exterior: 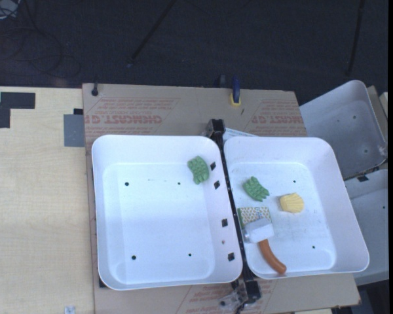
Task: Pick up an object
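Within the white shallow plastic bin on the view's right: small yellow ridged rounded piece toward mid-floor, apart from all neighbours. Serves as the likeliest pick target, judged by free space on every side. Just beside it, toward the divider: green lumpy soft toy. Below that: speckled pad with white block and orange handle, long axis slanting from upper left to lower right, handle end near the front wall.

Across the divider, in the white shallow bin on the view's left: second green lumpy toy, close to the far right corner.

Gripper jaw opening and contents: cannot tell.

Given entry from the view's right, expect the shortest reach to the yellow piece. Shows no marked long axis, so probably tolerates any jaw orientation.
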Robot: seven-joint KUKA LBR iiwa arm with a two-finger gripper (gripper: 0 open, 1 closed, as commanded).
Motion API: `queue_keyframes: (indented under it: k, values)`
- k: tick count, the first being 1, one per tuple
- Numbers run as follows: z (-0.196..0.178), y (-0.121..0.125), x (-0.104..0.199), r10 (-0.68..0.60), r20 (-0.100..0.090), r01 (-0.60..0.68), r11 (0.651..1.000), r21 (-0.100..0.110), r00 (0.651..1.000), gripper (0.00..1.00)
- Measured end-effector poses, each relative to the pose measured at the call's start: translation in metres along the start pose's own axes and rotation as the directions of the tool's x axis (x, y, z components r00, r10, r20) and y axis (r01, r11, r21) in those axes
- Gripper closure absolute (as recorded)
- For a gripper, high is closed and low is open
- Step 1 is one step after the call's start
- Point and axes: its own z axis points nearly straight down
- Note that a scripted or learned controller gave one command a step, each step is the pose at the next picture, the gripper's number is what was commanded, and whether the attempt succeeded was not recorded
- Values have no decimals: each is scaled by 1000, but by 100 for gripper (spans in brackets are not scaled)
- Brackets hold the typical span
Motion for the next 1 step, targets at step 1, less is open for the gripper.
queue_keyframes:
  k: [1]
  values:
    - [-55,0,-17,0,0,0,1000,2,1000,100]
